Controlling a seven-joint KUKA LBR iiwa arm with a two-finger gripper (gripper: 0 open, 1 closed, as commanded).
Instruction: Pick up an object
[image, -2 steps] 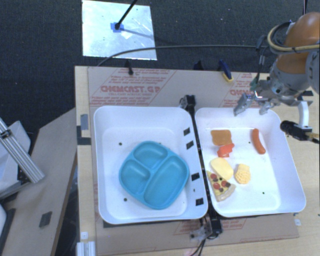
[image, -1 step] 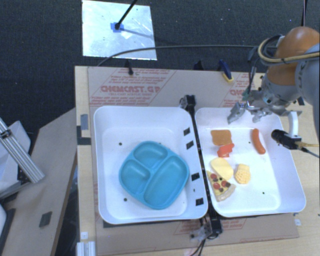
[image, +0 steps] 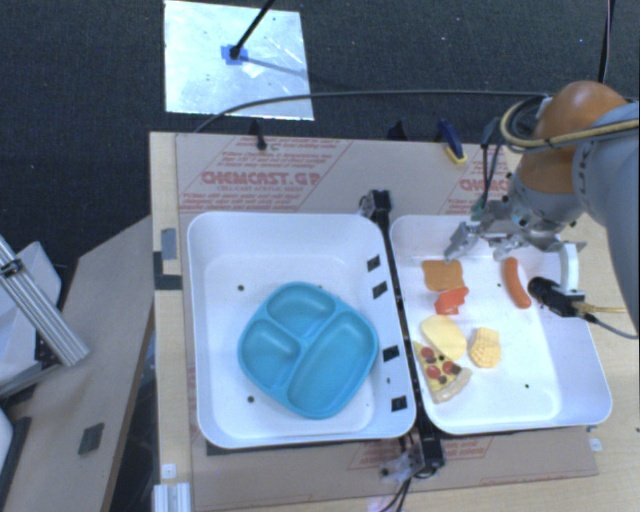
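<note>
Toast (image: 443, 273) lies flat in the back left part of the right bin (image: 560, 395); all places below are relative to it. Gripper (image: 487, 238) hangs just behind and right of the toast, low over the bin floor. It is near the toast but contact is not clear, and I cannot tell from this angle whether it is open or closed. Arm (image: 590, 150) comes in from right of the toast, orange band above the wrist. Red piece (image: 451, 299) sits just in front of the toast, touching or nearly touching its front edge. Sausage (image: 516, 282) lies right of the toast, apart from it, at a slight slant. Cheese (image: 444, 337) is in front of the toast, past the red piece. Corn (image: 485, 348) is front-right of the toast, just beside the cheese. Pizza (image: 445, 375) is furthest in front of the toast, touching the cheese. Left bin (image: 230, 260) is left of the toast and holds a blue divided plate (image: 307, 348), flat near its middle. All food items rest on the bin floor.
</note>
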